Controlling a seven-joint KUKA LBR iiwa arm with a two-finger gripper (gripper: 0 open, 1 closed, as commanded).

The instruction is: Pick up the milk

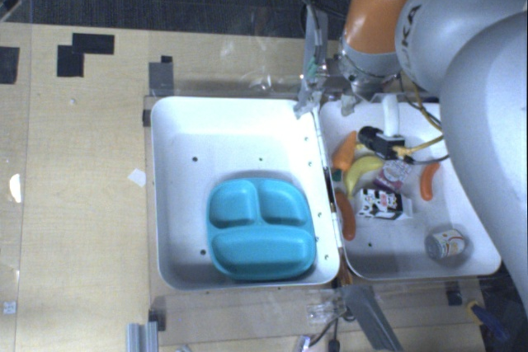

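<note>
The milk (381, 203), a small white carton with black patches, lies in the middle of the right bin (474, 260). It sits just below a yellow banana (361, 171). My gripper (327, 104) hangs over the far end of the divider between the two bins, above and to the left of the milk and well apart from it. Its two grey fingertips stand apart, open, with nothing between them.
Around the milk lie an orange carrot (345, 147), a brown sausage (347, 216) by the left wall, a red sausage (426, 181), a small pale item (397, 171) and a tin can (445, 243). The left bin (177, 177) holds a blue divided plate (260, 228).
</note>
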